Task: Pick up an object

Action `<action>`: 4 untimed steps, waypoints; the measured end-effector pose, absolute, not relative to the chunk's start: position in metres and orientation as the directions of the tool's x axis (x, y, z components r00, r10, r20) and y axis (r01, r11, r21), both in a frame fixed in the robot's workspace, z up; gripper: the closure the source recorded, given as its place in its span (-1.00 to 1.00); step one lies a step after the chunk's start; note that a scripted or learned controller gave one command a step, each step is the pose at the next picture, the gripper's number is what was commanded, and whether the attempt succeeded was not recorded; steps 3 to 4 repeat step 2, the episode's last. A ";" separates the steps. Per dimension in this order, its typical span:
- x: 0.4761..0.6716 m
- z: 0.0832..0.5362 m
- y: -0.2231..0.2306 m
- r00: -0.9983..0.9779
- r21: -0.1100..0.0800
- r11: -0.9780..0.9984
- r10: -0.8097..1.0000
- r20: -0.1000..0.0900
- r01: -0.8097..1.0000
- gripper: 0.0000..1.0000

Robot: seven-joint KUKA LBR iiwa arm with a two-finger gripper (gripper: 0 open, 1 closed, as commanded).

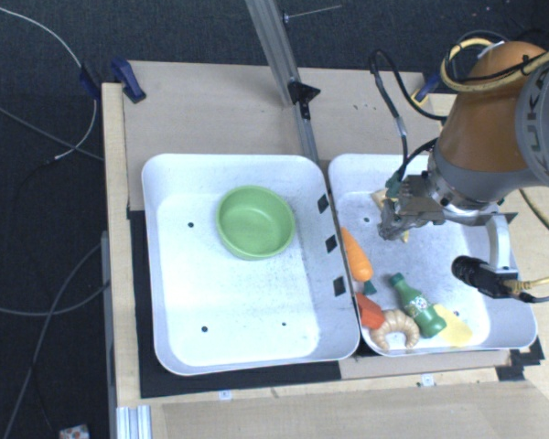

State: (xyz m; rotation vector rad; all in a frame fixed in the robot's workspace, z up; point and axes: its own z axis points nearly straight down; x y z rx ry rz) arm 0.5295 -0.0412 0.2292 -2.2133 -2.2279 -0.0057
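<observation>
Currently, the approach step is in hand. Nearest, below the carrot, lie a croissant and bottle. Beyond the carrot, the gripper hovers; jaw state cannot be told. Next move: descend onto the carrot.

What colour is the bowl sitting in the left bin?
Light green. The bowl shows plainly in the camera view, sitting alone in the left bin.
</observation>
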 end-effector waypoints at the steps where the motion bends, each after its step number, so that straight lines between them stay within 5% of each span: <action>1: 0.542 0.228 0.021 -0.008 0.000 0.008 1.000 0.004 1.000 1.00; 2: 0.566 0.239 0.066 -0.006 0.002 0.006 1.000 0.003 1.000 1.00; 4: 0.566 0.239 0.066 -0.006 0.002 0.006 1.000 0.003 1.000 1.00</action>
